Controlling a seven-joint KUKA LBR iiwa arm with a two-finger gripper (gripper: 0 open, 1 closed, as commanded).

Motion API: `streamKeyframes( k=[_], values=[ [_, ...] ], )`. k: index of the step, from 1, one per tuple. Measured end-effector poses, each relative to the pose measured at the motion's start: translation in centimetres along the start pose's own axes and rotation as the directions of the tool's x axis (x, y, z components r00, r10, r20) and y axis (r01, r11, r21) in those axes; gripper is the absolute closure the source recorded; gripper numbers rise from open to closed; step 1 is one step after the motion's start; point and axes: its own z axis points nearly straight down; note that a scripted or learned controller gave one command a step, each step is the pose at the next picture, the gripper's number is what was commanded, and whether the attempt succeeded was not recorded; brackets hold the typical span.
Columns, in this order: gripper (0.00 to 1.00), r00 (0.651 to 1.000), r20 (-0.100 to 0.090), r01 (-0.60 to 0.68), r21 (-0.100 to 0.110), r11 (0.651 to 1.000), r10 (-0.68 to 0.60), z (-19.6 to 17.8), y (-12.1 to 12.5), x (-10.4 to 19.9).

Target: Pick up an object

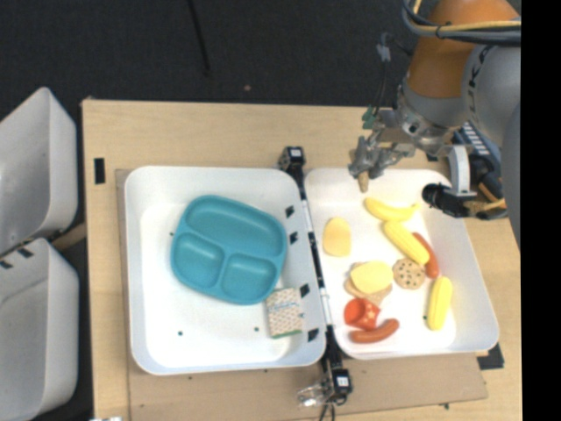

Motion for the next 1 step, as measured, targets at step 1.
streamKeyframes(
  k=[1],
  values=[
    [1.00,1.000,0.000,0.000,-0.001,1.000,0.000,-0.35,1.40,5.84]
  ],
)
